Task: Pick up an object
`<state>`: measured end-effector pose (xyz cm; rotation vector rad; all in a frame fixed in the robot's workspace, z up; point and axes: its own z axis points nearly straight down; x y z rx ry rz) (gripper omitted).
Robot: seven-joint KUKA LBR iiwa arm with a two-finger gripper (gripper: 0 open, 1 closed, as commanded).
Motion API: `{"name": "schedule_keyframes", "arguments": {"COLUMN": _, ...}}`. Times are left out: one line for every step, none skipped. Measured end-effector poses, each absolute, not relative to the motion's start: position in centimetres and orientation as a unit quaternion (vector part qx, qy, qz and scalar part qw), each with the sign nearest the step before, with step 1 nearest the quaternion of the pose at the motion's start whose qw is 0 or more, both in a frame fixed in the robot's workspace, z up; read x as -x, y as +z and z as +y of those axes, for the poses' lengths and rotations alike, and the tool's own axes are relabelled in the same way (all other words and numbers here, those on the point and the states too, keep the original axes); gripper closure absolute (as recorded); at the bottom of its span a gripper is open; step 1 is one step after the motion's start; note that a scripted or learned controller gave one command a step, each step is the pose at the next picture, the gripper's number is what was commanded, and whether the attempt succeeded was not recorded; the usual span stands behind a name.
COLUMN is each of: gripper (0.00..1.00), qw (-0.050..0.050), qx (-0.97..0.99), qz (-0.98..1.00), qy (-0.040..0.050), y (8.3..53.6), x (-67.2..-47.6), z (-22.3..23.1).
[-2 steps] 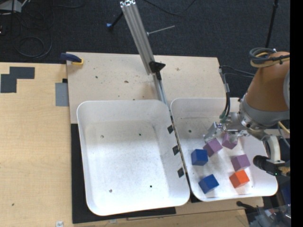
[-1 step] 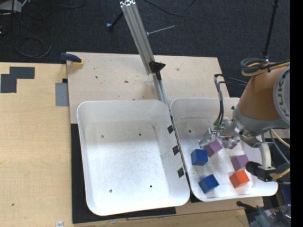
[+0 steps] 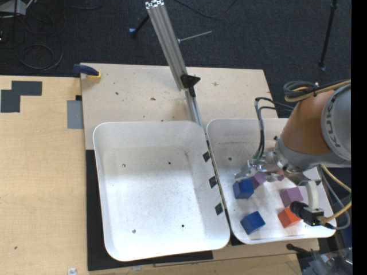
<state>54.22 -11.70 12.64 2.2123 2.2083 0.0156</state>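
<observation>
The arm (image 3: 314, 132), grey with an orange band, reaches into the right bin (image 3: 229, 132) and its tool (image 3: 262, 169) hangs low over the bin floor. Whether the tool is released or clenched cannot be told from this slanted look down, since the wrist hides much of it. A dark blue cube (image 3: 243, 188) lies just beside the tool, below and left of it; it may be touching, but that is unclear. A small purple block (image 3: 260, 179) sits right at the tool. Farther from the tool lie another blue cube (image 3: 252, 222), a purple cube (image 3: 291, 196) and an orange-red cube (image 3: 288, 217), the last two close together. The left bin (image 3: 114, 132) stands beside the right bin on the desk (image 3: 137, 93).
</observation>
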Motion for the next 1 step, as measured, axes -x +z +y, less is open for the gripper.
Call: {"name": "schedule_keyframes", "arguments": {"gripper": 1.0, "qw": 0.009, "qx": -0.711, "qz": 0.703, "qy": 0.0057, "y": 13.58, "x": -54.27, "z": -11.91}}
